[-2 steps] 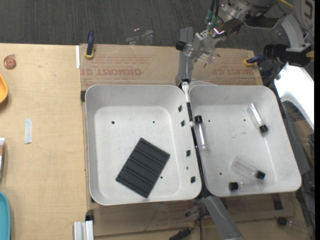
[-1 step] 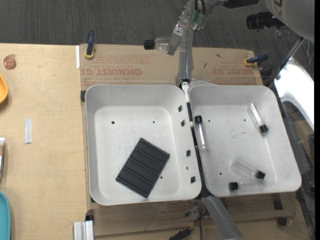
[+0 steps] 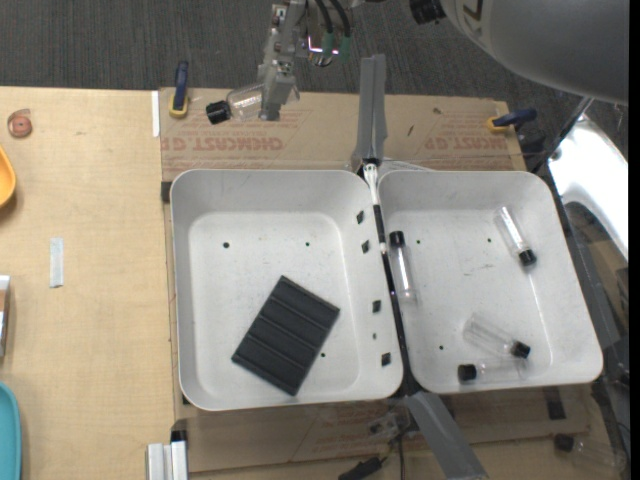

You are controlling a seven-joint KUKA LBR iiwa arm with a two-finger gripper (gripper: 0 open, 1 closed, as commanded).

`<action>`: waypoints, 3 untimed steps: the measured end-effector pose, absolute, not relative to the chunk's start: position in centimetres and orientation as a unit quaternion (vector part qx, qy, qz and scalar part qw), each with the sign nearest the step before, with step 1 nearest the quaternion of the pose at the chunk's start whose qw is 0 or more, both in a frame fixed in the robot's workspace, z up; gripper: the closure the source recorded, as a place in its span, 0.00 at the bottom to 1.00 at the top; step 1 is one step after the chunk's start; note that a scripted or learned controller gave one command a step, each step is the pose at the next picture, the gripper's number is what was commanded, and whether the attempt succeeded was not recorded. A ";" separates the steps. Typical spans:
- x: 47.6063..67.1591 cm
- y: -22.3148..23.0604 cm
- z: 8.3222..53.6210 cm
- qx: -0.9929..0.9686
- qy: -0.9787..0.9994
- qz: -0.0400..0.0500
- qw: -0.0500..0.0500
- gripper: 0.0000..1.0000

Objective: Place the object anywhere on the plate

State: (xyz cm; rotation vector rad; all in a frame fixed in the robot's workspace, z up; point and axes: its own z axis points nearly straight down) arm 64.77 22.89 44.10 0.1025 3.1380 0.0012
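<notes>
The plate [image 3: 288, 334] is a black ribbed rectangle lying at a slant on the floor of the left bin [image 3: 190, 268]. High above the bench, beyond the left bin's far rim, my gripper [image 3: 270, 102] hangs shut on a clear tube [image 3: 240, 100]. The tube lies nearly level between the fingers and sticks out to the left, ending in a black cap [image 3: 216, 112]. It hovers over the brown cardboard behind the bins, well away from the plate.
The right bin [image 3: 560, 298] holds several more clear black-capped tubes: one along the divider [image 3: 401, 266], one at the far right [image 3: 514, 234], and two near the front [image 3: 495, 338]. A grey bar [image 3: 371, 108] rises between the bins at the back.
</notes>
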 end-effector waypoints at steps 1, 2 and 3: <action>65.0 22.7 44.9 0.036 0.999 0.001 0.002 1.00; 65.1 22.6 45.7 0.038 0.999 0.001 0.003 1.00; 65.3 22.5 46.6 0.040 0.999 0.001 0.003 1.00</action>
